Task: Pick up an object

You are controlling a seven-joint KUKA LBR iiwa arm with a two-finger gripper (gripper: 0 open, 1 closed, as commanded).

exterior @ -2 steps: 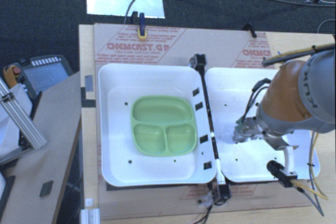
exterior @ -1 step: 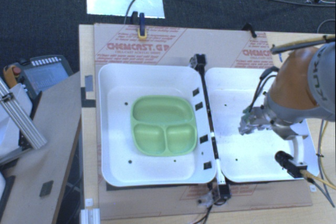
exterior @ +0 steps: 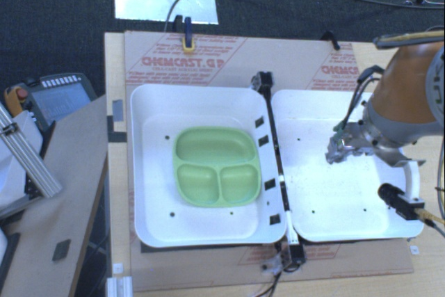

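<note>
Gripper (exterior: 338, 148) sits over the right bin (exterior: 313, 215), w/ grey arm (exterior: 410, 97) above it; finger state can't be told from this angle, nothing visibly held. Only pickable obj. seen: green divided plate (exterior: 216, 166), lying flat in the left bin (exterior: 149, 219), well apart from gripper. Recommend: traverse across the centre divider (exterior: 272, 156), approach a plate rim rather than the flat base, and confirm grasp before lift.

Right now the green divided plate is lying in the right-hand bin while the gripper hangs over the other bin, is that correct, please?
Not quite: the camera view shows the green divided plate lying in the left-hand bin, not the right-hand one. The gripper does hang over the other bin, the right-hand one.
</note>
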